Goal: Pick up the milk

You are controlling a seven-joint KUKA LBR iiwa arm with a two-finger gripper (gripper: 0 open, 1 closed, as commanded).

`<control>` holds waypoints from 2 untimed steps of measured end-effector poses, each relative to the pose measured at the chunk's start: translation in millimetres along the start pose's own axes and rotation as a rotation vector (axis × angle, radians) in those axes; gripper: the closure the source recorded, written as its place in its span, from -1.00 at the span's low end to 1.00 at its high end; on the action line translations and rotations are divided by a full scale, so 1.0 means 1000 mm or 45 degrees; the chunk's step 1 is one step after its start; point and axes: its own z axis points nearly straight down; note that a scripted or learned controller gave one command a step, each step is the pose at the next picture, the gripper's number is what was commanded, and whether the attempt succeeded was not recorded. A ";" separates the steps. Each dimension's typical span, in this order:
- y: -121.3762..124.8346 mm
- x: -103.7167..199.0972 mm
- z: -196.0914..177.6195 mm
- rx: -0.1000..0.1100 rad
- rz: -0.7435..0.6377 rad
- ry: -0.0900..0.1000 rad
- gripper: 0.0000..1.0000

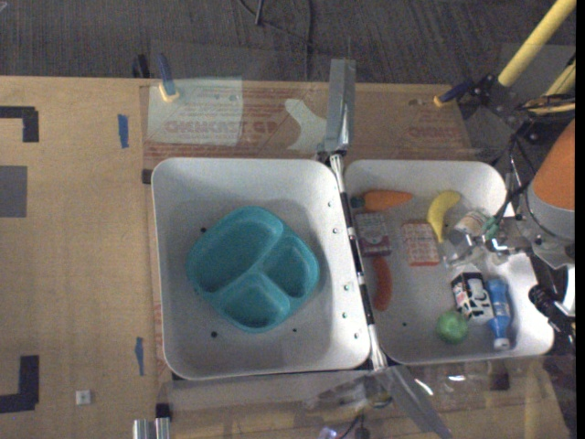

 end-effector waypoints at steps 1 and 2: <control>-0.006 -0.006 0.053 -0.010 -0.031 -0.003 -1.00; -0.005 -0.009 0.041 -0.018 -0.025 -0.010 1.00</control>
